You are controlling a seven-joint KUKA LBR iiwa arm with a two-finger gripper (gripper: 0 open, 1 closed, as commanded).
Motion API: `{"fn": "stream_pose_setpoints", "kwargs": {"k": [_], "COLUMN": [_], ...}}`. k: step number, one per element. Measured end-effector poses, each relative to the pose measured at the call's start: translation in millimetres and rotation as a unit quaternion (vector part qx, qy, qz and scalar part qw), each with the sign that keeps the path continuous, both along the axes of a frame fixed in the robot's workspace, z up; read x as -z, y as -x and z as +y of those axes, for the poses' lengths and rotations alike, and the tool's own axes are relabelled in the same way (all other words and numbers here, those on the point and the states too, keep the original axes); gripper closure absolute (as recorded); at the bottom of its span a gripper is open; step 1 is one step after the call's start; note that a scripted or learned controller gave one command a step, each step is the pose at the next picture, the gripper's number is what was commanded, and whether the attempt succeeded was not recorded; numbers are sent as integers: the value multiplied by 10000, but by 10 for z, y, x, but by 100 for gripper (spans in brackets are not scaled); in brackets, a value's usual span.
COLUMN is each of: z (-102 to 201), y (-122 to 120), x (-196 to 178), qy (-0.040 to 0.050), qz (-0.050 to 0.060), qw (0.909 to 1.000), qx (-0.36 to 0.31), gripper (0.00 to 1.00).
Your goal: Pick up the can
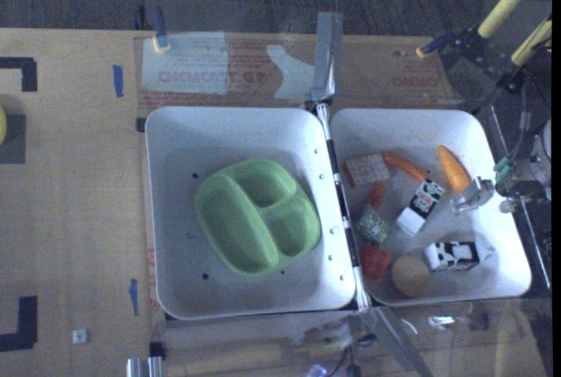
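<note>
Down in the right bin [491, 134], close to its left wall: the can [372, 226], small, greenish-grey, lying tilted among the clutter. Sits just nearer than a small red piece [377, 194] and just farther than a round red fruit [375, 261]. Lies left of a white carton with dark print [421, 204]. Hard to tell whether touching any of these.

Also in that bin, at the far left: a flat reddish packet [366, 167]. Beside it to the right, a slim carrot [403, 163], then a thicker carrot [453, 168] farther right again. At the near side, a tan round lump [409, 276], with a black-and-white spotted carton [453, 255] just to its right.

Over on the right side of the same bin: the gripper [473, 194], pale metal, hanging just right of the white carton and just nearer than the thicker carrot. Well apart from the can, with the white carton between. Cannot tell how far open, nor whether anything is in its hold: too small and blurred. Joins the arm [526, 182], which comes in over the bin's right rim.

Across the divide, in the left bin [166, 138]: a green divided plate [257, 216], roughly centred, lying flat.

Under both bins, a pale wooden bench [70, 191], marked with blue tape strips [117, 80] on its left part.
</note>
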State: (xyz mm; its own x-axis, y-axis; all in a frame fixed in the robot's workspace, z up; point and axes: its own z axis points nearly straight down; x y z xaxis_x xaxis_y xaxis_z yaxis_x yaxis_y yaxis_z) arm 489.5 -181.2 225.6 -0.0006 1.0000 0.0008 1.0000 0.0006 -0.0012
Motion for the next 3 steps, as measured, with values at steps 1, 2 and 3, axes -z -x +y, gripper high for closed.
{"fn": "stream_pose_setpoints", "kwargs": {"k": [1,2,3], "z": [-160,-194,-321], "y": [68,20,-693], "x": [1277,1391,1135], "qy": [-33,-59,-44], "qz": [-16,-9,-26], "qw": [9976,9966,10000], "qx": [687,-821,-55], "gripper": [0,0,0]}}
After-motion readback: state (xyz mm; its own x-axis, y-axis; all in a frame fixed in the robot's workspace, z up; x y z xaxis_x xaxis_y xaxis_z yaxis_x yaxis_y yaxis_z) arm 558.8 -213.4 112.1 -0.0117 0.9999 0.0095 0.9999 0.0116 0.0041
